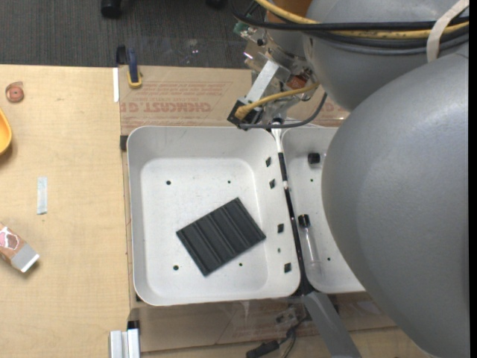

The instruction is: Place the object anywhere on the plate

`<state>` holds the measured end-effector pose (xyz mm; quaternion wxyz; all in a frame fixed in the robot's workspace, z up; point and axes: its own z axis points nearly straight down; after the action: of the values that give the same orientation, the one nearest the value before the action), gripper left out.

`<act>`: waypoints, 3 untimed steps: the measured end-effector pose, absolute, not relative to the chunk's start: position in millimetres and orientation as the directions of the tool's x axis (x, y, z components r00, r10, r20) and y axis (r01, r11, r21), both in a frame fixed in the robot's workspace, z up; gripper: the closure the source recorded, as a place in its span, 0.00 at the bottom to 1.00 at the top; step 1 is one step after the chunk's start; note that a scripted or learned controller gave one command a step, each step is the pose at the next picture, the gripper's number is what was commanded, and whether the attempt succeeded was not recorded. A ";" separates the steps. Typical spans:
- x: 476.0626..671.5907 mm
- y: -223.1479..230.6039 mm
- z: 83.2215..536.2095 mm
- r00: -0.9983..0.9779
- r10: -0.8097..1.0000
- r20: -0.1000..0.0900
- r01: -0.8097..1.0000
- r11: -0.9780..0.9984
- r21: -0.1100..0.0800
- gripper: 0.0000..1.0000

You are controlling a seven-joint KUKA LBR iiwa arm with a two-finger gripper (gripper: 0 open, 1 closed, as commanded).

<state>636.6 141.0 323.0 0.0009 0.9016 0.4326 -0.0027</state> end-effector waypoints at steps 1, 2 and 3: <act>642.5 180.0 311.8 0.234 0.972 -0.005 0.972 -0.234 -0.003 1.00; 659.4 218.7 335.8 -0.197 0.980 -0.004 0.980 0.197 -0.002 1.00; 612.2 203.1 337.9 -0.616 0.787 -0.002 0.787 0.616 -0.002 1.00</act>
<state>612.2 203.1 337.9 0.0005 0.4380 0.8990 -0.0013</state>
